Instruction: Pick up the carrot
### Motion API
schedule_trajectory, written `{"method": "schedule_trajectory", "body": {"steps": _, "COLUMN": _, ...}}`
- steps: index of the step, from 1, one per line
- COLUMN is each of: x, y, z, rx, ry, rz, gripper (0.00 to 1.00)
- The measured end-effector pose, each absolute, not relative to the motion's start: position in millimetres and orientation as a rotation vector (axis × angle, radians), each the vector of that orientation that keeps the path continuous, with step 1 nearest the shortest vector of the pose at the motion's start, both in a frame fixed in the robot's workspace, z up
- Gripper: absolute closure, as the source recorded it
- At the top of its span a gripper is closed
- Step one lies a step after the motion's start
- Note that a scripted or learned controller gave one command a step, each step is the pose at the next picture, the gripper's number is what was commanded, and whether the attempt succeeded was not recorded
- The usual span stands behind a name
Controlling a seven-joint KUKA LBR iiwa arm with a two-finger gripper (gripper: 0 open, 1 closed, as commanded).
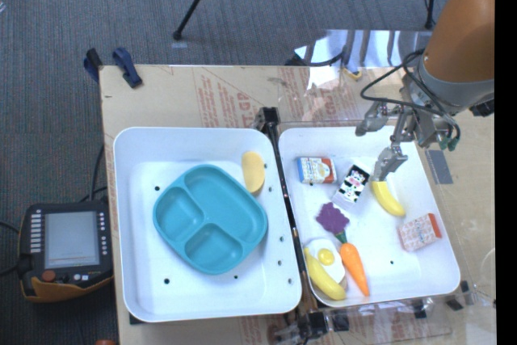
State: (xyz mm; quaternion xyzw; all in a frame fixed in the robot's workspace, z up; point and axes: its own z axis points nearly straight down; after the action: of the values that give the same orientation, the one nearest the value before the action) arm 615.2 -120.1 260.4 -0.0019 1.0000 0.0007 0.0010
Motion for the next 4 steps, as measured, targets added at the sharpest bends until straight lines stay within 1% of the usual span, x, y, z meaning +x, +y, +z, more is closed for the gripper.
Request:
{"method": "schedule_trajectory", "body": {"steps": 1, "x": 491.7, "y": -83.3, "z": 164.2, "rx": -0.097, "ry": 3.155, "rz": 0.008, "gripper": 0.0}}
{"method": "schedule_trajectory", "body": {"steps": 2, "x": 488.2, "y": -93.8, "z": 90.7, "rx": 0.183, "ry": 3.128, "rz": 0.002, "gripper": 0.0}}
{"method": "schedule_trajectory", "body": {"steps": 3, "x": 489.7, "y": -95.0, "z": 103.1, "rx": 0.178, "ry": 3.124, "rz": -0.004, "gripper": 1.0}}
{"method": "schedule_trajectory", "body": {"steps": 4, "x": 476.3, "y": -113.1, "z": 142.6, "rx": 0.697, "ry": 3.063, "rz": 0.001, "gripper": 1.0}}
